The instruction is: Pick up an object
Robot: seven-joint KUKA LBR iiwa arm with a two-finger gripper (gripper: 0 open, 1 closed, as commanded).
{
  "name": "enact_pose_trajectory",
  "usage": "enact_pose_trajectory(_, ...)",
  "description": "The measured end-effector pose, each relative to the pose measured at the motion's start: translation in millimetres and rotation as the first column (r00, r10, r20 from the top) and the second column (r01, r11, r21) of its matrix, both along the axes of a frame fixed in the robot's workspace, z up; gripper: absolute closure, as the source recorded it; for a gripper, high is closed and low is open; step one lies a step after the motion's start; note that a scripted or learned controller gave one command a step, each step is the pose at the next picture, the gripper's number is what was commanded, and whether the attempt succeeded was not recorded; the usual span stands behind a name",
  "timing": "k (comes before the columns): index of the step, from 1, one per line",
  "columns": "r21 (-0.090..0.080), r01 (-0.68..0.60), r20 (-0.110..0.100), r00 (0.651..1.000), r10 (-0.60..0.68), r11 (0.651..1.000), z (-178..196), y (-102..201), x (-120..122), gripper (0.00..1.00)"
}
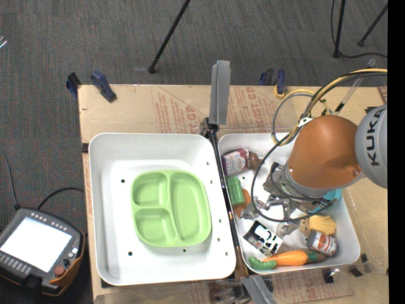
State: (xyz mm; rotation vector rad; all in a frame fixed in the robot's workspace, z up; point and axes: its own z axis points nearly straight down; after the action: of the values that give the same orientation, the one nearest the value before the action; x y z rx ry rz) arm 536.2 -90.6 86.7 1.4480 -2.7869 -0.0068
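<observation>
We log a pendant (35, 249) on the floor at far left. The left bin (104, 170) holds a green three-compartment tray (171, 208). Red print on the cardboard (152, 106) behind the bins is too blurred to read. The right bin (351, 236) holds a bottle (236, 161), a green can (236, 190), a black-and-white card (262, 239), a carrot (288, 258), a yellow piece (321, 224) and a tin (321, 242). The gripper (278, 204) hangs over this clutter; its opening we cannot tell. The arm (373, 147) reads "KUKA".
</observation>
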Motion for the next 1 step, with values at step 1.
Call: enact_pose_trajectory(1,0.0,0.227,0.009,0.974,-0.227,0.974,1.9,0.0,-23.6,0.0)
